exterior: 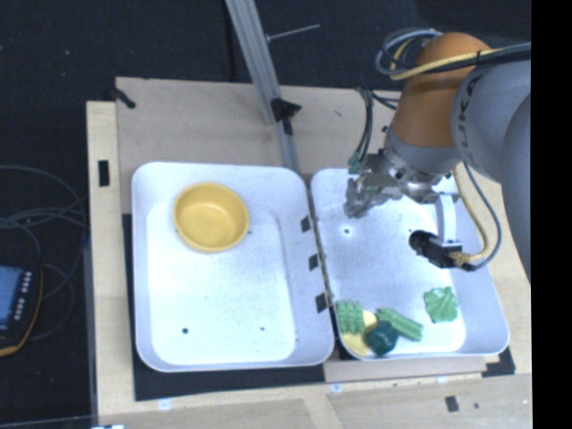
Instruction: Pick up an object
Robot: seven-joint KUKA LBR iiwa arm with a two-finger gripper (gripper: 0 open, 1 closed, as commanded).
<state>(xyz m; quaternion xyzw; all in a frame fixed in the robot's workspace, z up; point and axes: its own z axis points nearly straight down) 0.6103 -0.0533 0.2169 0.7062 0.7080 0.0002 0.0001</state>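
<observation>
A handheld device with a lit screen [13, 304] sits at the far left, off the tabletop [214, 114] and cut by the frame edge, with thin cables running to it. On the tabletop, the left bin [223, 329] holds a yellow bowl [212, 216], upright in its upper left part. A grey metal strut [255, 56] slants down from the top toward the seam between the two bins.

In the right bin [483, 329] the end effector [356, 206] hangs over the upper left corner, nothing between its fingers; whether they are spread or pressed together I cannot tell (they blur into the grey wrist above). The objects to pick lie well apart from it, along the bin's near edge: a green studded piece [349, 314] beside a yellow piece [357, 342] that is mostly covered, a dark green round object [382, 338] touching it, a long green object [399, 323] just behind, and a crinkled light green object [441, 304] farther right. Their exact kinds are hard to make out. A black cable fitting [431, 248] dangles from the arm [447, 79] over the bin's middle right.
</observation>
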